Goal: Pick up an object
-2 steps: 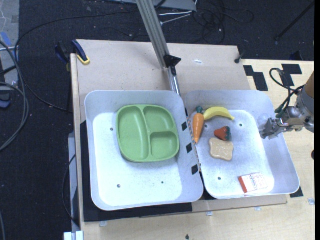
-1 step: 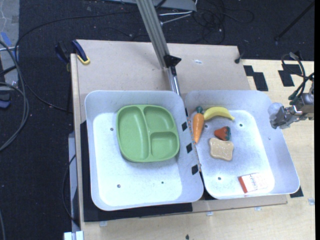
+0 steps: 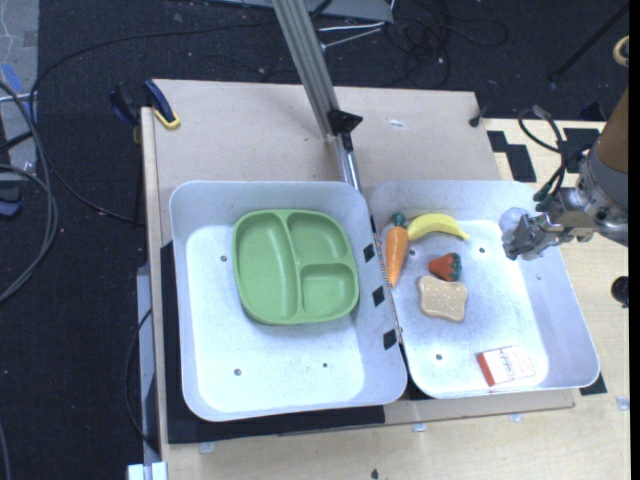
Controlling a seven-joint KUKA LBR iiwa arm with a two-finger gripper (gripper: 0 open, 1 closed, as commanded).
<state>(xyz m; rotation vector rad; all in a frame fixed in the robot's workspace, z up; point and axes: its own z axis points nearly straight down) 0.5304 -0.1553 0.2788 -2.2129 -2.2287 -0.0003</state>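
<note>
Green plastic plate (image 3: 296, 266), three compartments, lies flat in the left bin (image 3: 200, 368); rigid and light by the look of it, but broad and low-rimmed, so probably a poor fit for a narrow two-finger grasp except at the rim.

Right bin (image 3: 560, 318), listed left to right:

- Carrot (image 3: 396, 253), orange with green top, lying along the bin's left wall. Likely hard toy plastic, smooth, tapered; best taken across the thick upper half.
- Banana (image 3: 437, 228), yellow, curved, just beside the carrot's top. Likely light and slick; take across the middle of the curve.
- Strawberry (image 3: 446, 266), red, small, near the bread. Rounded, may roll or squirt out under pressure.
- Bread slice (image 3: 442, 299), tan, lying flat. Thin profile; edges across the narrow width offer the hold.
- Red-and-white box (image 3: 504, 365), flat, near the front wall, well apart from the rest. Possibly card, crushable; grip the short sides.

Pincer (image 3: 517, 236), over the right bin's far right portion, clear of all items and holding nothing; whether its tips stand apart or together cannot be told.
</note>
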